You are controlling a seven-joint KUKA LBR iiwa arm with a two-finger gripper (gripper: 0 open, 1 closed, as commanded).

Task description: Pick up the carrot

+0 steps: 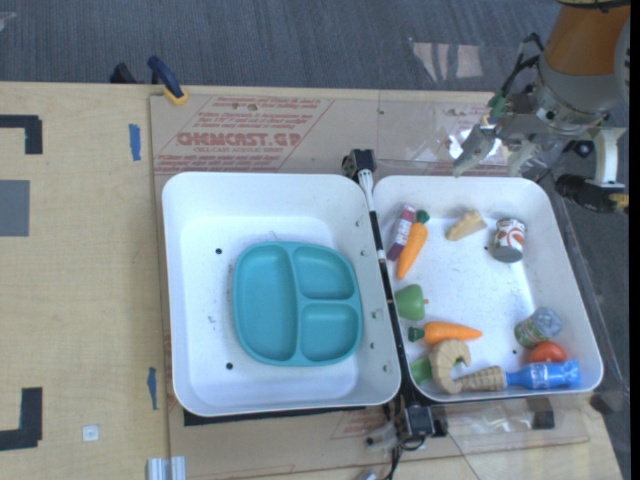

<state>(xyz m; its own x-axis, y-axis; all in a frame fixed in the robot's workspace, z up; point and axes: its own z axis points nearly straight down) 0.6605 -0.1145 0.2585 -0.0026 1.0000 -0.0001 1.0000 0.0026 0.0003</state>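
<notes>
The worktop (80,298) carries two shallow white bins side by side. The left bin (190,268) holds a teal divided plate (297,303); the right bin (560,298) holds the clutter of toy food.

The arm (585,28) comes in at the far right, and its claw (480,148) hangs above the far rim of the right bin, over the worktop and not over any item. I cannot tell how wide it stands.

Two carrots lie in the right bin. One carrot (411,248) sits near the bin's left wall, just beside a small purple-and-white bottle (402,230), its long axis running near to far with the green top at the far end. It lies nearer and to the left of the claw, and is the closer of the two. The second carrot (450,333) lies further toward the near side, its axis running left to right.
</notes>
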